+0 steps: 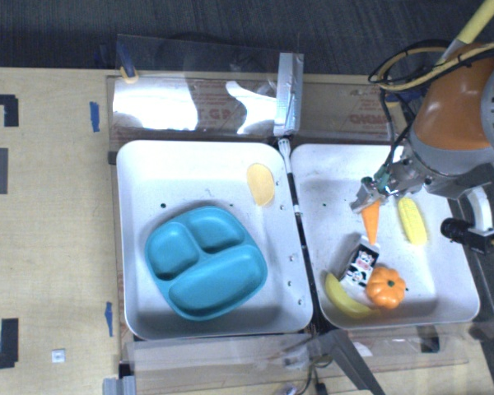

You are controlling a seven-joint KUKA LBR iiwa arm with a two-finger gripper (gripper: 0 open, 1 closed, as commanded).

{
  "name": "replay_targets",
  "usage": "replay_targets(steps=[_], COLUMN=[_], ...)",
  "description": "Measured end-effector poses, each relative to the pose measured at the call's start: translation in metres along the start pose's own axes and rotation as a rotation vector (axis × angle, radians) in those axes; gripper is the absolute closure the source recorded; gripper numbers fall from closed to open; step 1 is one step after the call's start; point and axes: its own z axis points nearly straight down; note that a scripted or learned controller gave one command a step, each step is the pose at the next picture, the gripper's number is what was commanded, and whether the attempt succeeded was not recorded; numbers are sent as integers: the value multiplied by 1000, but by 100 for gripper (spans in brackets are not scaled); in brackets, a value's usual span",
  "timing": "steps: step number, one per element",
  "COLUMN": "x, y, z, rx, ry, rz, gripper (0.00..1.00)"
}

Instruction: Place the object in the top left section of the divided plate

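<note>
Near edge, right bin (453, 303): banana (344, 296), pumpkin (386, 286); farther in, gripper (373, 197) clamped on carrot (370, 221) top; light, stiff, slick plastic, you'd judge; divided plate (204, 259) left.

— How crowded is the right bin (445, 303)?
— Its lower half is packed: a carrot (370, 220), an ear of corn (412, 220), a small carton (362, 266), a banana (344, 296) and a little pumpkin (386, 287) lie close together, and the arm (453, 122) hangs over the upper right. The upper left floor is bare.
— And the left bin (132, 220)?
— A blue divided plate (204, 260) sits low in the middle and a yellow oval piece (261, 183) lies near the top right. The divider (295, 220) between the bins stands in the path across.
</note>
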Motion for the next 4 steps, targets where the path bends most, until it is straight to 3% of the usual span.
replay_targets(steps=[1, 2, 3, 4], x=[89, 167, 219, 165], y=[1, 5, -13, 36], z=[4, 4, 73, -129], rx=[5, 4, -24, -7], ry=[4, 4, -7, -3], rz=[-154, -421, -511, -621], gripper=[100, 100, 100, 100])
